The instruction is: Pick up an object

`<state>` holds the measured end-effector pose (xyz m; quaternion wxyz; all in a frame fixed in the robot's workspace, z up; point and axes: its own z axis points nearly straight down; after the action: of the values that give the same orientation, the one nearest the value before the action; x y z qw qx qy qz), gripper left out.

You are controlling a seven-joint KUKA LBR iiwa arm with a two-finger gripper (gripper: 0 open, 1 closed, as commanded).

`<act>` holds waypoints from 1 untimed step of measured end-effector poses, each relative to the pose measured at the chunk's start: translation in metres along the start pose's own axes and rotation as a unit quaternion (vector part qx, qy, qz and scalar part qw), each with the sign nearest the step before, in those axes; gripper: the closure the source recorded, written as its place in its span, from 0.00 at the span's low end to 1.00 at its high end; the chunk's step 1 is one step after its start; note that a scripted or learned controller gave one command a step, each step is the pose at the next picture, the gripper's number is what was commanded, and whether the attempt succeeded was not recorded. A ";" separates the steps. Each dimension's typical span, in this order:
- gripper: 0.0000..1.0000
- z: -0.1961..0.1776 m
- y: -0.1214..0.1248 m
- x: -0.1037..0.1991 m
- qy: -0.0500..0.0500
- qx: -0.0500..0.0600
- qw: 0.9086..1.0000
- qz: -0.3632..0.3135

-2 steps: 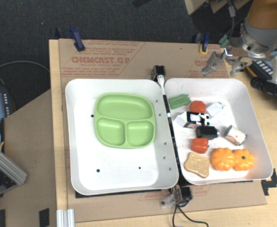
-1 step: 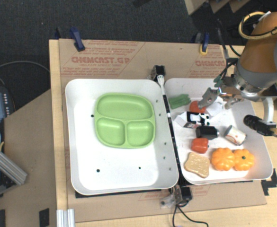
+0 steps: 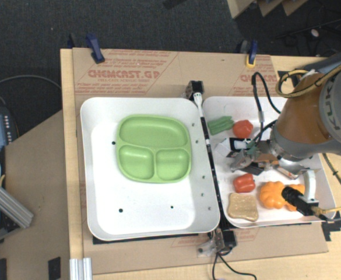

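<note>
The right bin (image 3: 228, 107) holds several toy foods. A green piece (image 3: 220, 125) and a red-orange tomato (image 3: 243, 128) lie near its far left side. A red pepper (image 3: 244, 183), a tan bread slice (image 3: 242, 206) and an orange pumpkin (image 3: 269, 195) lie along its near side. My gripper (image 3: 243, 155) is low in the middle of this bin, between the tomato and the red pepper, pointing left. The wrist hides what lies under it. I see nothing clearly held.
The left bin (image 3: 100, 179) carries a light green divided plate (image 3: 154, 147) in its far half. A black divider rail (image 3: 208, 156) runs between the two bins. Blue clamps (image 3: 94, 48) sit at the bench's far edge.
</note>
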<state>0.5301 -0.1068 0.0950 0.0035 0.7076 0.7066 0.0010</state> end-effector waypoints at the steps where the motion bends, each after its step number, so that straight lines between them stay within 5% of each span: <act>1: 1.00 -0.008 -0.001 0.002 0.001 0.001 1.000 0.000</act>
<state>0.5292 -0.1052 0.1033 0.0023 0.7079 0.7063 0.0012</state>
